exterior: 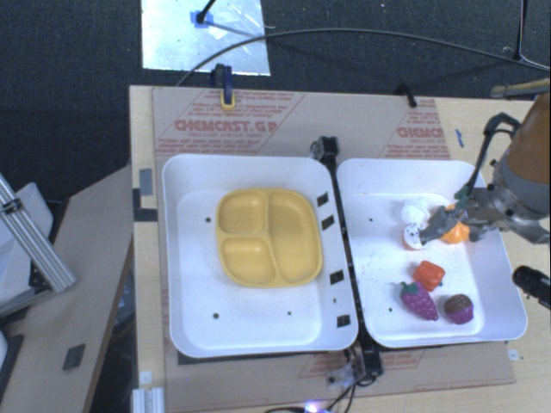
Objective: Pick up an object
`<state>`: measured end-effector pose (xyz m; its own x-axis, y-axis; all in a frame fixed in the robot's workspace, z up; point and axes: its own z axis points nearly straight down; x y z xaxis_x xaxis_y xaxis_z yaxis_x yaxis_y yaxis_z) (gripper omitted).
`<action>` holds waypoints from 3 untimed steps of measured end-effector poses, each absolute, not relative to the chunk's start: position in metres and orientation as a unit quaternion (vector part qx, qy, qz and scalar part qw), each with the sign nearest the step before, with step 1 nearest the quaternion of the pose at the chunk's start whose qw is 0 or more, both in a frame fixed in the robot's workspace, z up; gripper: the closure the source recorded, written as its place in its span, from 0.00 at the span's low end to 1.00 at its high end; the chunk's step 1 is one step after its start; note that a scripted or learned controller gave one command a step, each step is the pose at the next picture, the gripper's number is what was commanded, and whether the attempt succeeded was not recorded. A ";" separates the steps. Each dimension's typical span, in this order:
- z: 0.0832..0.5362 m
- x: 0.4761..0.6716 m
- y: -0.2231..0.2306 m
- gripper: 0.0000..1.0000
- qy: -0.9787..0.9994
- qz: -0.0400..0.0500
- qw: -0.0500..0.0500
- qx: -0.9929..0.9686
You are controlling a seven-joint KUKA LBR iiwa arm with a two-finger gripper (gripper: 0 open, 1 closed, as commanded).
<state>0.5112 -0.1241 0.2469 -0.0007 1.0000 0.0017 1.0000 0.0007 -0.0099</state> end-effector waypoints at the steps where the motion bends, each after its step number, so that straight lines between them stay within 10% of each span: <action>1: 0.253 0.514 -0.124 0.00 -0.708 -0.001 -0.001 -0.706; 3: 0.160 0.524 -0.118 0.00 -0.707 0.000 0.001 -0.707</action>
<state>0.5243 -0.1178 0.1604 -0.0003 1.0000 0.0008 1.0000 0.0003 -0.0018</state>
